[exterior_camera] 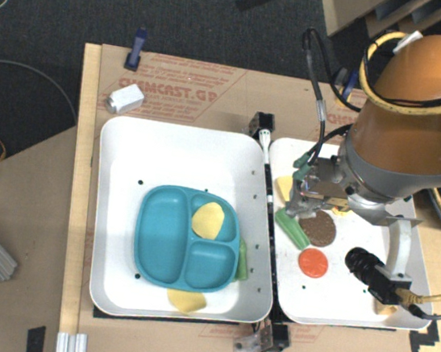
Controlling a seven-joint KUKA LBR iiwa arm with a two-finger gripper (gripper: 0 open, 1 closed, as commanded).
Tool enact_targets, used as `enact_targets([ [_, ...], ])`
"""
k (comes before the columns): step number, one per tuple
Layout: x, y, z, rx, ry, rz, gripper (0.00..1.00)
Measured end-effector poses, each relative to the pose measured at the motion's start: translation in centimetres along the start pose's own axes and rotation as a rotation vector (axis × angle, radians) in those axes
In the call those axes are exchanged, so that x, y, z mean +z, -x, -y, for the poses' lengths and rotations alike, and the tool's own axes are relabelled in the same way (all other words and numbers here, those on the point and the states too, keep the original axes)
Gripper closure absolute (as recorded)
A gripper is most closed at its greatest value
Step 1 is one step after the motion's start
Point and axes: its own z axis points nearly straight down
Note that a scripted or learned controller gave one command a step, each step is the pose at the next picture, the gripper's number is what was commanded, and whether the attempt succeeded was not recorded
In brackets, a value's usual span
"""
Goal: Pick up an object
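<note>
Now, hand (305,201): mine, down low in the back left part of the right bin; I cannot tell how far open it is, or whether it has hold of anything.
Arm (416,117): grey with the orange band, reaching in from the right over the right bin's back half.
Right bin (347,315): white and shallow, side by side with the left bin on the desk.
Brown disc (322,229): flat on the right bin's floor, just in front of my hand.
Green stick (290,226): lies slantwise just left of the brown disc, near the bin's left wall.
Orange disc (313,263): flat, in front of the brown disc, a little apart from it.
Pale wedge (283,188): by the right bin's left wall, beside my hand, partly hidden.
Left bin (120,198): white, holds a teal plate (163,236) with three compartments.
Yellow slice (208,220): in the plate's back right compartment.
Yellow lump (186,300): on the left bin's floor, at the plate's front edge.
Green strip (242,262): along the plate's right edge.
Desk (183,93): brown board; a small white block (125,98) and a blue clip (136,47) lie behind the left bin.
</note>
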Motion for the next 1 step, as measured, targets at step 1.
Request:
enact_targets([
  [1,-6.94,-3.81,-0.10,0.002,0.002,-0.001,1.00],
])
